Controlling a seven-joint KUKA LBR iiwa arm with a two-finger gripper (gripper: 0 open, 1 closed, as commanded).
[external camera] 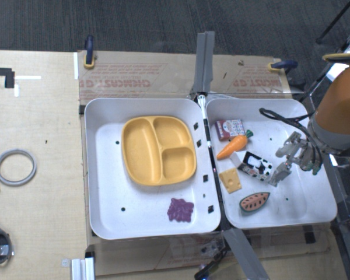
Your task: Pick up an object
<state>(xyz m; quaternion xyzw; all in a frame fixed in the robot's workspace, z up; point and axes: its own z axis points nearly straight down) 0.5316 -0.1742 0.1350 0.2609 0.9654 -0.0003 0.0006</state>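
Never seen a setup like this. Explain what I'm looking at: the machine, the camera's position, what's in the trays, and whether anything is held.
One camera looks down at a slant on a bench with two shallow white bins side by side. The arm, grey with an orange band, reaches in from the right. At its tip is a two-finger gripper, hovering open over the right bin with nothing between its fingers. That bin holds a carrot, a red packet, a cheese wedge, a watermelon slice and a small black-and-white item beside the gripper. The left bin holds a yellow divided plate and purple grapes. A tape roll lies on the bench, left of the bins.
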